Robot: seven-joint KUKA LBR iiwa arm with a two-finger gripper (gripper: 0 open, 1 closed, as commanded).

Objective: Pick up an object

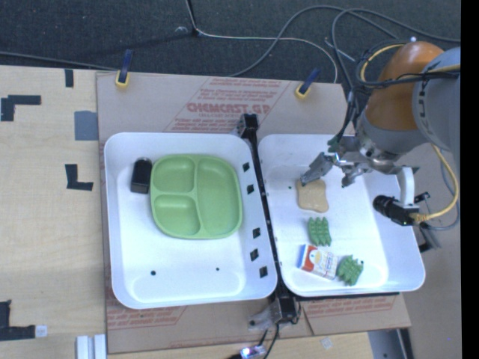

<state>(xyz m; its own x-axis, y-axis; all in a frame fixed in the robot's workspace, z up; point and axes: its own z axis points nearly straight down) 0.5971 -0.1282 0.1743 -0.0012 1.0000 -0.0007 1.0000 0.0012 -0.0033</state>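
Looking from the near edge of the desk [45,275], you find the right bin [389,271] holding a small box [318,262] with a green toy [349,269] touching its right end. Just beyond them lies a second green piece [319,231], and past that a tan block [313,196]. Your gripper [334,170] hangs right over the block's far edge, its fingers [314,172] spread apart with nothing between them; you cannot tell whether the left tip touches the block. Over in the left bin [120,223] you see a green tray [197,196] with a black object [141,176] just beside its left rim. Farthest back, cables [224,32] run across the dark floor.
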